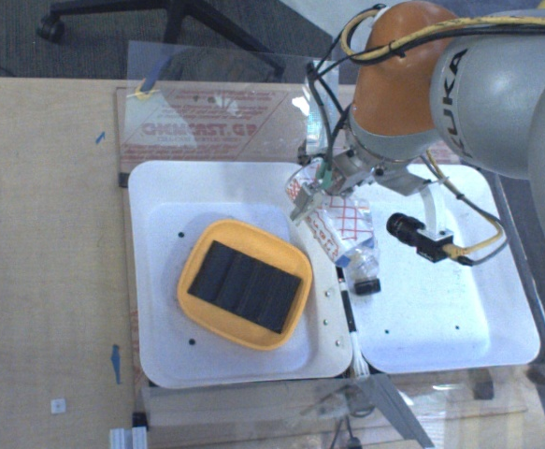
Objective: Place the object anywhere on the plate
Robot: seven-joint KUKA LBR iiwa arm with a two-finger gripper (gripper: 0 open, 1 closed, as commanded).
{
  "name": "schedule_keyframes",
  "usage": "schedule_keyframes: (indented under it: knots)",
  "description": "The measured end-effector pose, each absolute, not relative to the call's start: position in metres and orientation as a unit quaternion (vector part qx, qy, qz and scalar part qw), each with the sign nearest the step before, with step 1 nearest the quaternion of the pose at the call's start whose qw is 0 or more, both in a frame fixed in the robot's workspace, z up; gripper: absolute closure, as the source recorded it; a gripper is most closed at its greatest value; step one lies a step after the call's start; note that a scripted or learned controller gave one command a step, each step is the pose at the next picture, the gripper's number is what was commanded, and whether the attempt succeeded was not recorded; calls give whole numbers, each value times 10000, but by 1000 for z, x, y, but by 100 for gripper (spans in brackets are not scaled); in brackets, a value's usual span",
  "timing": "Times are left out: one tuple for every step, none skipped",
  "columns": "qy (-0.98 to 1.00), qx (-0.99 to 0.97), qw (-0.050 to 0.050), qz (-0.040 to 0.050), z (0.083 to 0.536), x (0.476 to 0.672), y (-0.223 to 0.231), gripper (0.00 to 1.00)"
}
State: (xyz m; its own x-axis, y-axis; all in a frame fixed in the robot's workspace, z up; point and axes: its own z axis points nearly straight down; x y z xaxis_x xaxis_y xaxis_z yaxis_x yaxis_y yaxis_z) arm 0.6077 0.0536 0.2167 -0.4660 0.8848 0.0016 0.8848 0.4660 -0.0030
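Packet [337,224], red-checked, hangs under the gripper [321,187] over the seam between the bins, apparently pinched in its jaws; plate [197,260] in left bin holds only a dark slab [244,285], placement pending.

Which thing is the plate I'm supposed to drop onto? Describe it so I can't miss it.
Look in the left white bin, well left of the grey arm's gripper. The plate is the rounded-square yellow dish lying flat there, with a dark rectangular pad on it; nothing else here is yellow.
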Motion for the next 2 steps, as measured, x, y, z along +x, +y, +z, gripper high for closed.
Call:
schedule_keyframes:
  knots:
    - [-8709,-4914,8,6,196,567,96,100]
    - [-9446,-3283,14,2,141,545,136,100]
